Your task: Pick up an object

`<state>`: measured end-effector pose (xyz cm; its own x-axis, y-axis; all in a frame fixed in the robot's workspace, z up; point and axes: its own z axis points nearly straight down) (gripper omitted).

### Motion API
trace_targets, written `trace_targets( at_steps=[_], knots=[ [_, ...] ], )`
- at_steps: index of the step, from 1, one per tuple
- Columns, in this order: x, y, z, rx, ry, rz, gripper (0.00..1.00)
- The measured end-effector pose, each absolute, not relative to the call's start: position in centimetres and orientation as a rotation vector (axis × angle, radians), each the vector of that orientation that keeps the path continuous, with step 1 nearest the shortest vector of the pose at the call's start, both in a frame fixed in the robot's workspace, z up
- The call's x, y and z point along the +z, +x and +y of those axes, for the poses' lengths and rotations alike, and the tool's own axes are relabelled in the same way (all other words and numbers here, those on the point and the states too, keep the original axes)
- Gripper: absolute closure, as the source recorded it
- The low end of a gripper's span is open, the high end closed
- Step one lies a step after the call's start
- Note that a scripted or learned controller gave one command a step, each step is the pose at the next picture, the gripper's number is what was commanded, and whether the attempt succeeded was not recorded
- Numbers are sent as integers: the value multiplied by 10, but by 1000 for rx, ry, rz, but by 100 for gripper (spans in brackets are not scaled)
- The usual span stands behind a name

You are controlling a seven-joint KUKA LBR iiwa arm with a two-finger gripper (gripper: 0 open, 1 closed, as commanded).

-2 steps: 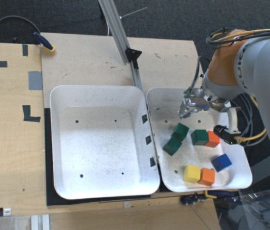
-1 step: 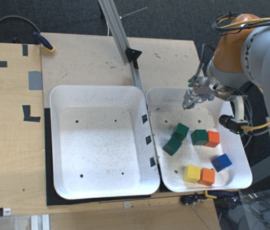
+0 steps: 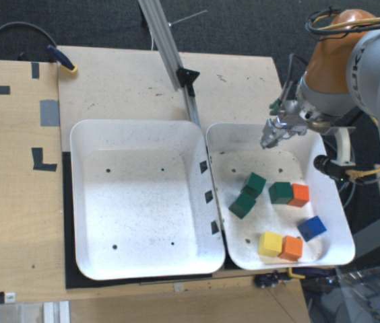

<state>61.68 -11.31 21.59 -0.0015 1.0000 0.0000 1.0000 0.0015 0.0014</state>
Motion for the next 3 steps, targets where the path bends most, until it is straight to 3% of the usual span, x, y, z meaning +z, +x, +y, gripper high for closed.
trace_targets(
  at_steps=[3],
  knots=[
    [232, 564, 39, -2, 2217, 2230, 100]
  ],
)
